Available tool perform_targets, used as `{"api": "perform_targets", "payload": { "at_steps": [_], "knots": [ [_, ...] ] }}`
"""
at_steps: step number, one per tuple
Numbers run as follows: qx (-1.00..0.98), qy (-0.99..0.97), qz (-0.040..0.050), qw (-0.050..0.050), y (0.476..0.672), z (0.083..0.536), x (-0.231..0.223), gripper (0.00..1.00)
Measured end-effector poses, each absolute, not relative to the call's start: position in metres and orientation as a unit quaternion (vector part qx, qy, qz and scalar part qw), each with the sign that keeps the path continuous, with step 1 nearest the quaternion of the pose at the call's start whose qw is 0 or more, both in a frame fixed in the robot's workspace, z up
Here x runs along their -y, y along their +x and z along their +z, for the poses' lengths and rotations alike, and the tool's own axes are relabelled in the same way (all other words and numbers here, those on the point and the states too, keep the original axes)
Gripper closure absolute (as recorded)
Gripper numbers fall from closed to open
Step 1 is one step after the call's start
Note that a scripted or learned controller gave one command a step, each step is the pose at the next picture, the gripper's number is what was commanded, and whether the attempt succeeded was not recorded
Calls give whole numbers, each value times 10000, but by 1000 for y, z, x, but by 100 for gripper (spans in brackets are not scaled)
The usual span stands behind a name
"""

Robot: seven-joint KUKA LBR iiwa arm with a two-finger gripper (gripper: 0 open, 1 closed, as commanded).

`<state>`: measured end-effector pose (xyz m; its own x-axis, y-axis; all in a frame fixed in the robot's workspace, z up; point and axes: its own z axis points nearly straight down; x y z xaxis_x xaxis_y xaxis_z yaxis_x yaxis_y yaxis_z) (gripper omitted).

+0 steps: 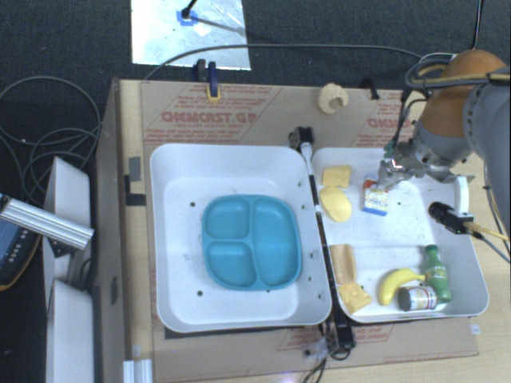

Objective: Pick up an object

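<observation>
Nearest the camera, the bench (239, 110) carried two white bins side by side. Largest of their contents, a blue divided plate (251, 242) lay in the left bin (172, 214). The right bin (471, 290) held smaller things: a banana (397, 283) beside a green bottle (436, 270) and a tin can (417, 298) at its near corner, a bread slice (342, 262), a cheese wedge (355, 296), a lemon-like yellow piece (338, 205) and a butter-coloured block (336, 176). The grey arm (479, 122) reached in from the right, its hand (389, 171) just above a small red, white and blue carton (374, 199) at the bin's far middle. Whether the hand was open or closed could not be told.
</observation>
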<state>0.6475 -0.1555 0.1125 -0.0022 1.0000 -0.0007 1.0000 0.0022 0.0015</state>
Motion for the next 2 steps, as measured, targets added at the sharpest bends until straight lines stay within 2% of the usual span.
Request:
{"api": "perform_targets", "payload": {
  "at_steps": [1,2],
  "knots": [
    [-7089,7053,12,27,649,124,156,100],
    [-7077,7065,1,12,627,117,170,100]
  ]
}}
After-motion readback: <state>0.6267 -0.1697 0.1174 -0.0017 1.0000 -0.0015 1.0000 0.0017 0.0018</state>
